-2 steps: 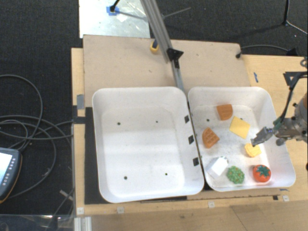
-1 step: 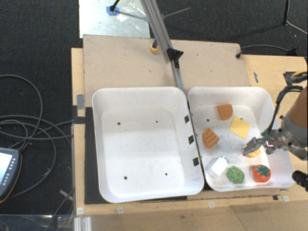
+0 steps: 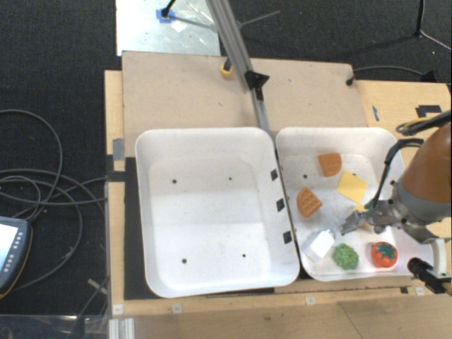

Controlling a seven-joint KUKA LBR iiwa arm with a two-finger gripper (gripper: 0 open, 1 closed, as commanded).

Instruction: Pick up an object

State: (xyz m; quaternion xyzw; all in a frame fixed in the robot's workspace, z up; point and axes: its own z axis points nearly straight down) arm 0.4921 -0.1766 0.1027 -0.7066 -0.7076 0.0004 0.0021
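The right bin [image 3: 367, 136] holds several small things: an orange block [image 3: 329, 164], a yellow slice [image 3: 352, 187], a brown waffle-like piece [image 3: 308, 202], a white cube [image 3: 320, 244], a green broccoli [image 3: 345, 256] and a red tomato [image 3: 383, 254]. My gripper [image 3: 355, 222] hangs over the bin's right-centre, just below the yellow slice and above the broccoli. Nothing is visible between its fingers. The arm's orange band [image 3: 431, 168] and grey wrist cover the bin's right edge.
The left bin [image 3: 152, 189] lies beside the right one, sharing a wall with black clips [image 3: 280, 205]. A grey pole [image 3: 233, 30] slants in from the top. Cables and a tablet [image 3: 10, 249] lie on the floor at left.
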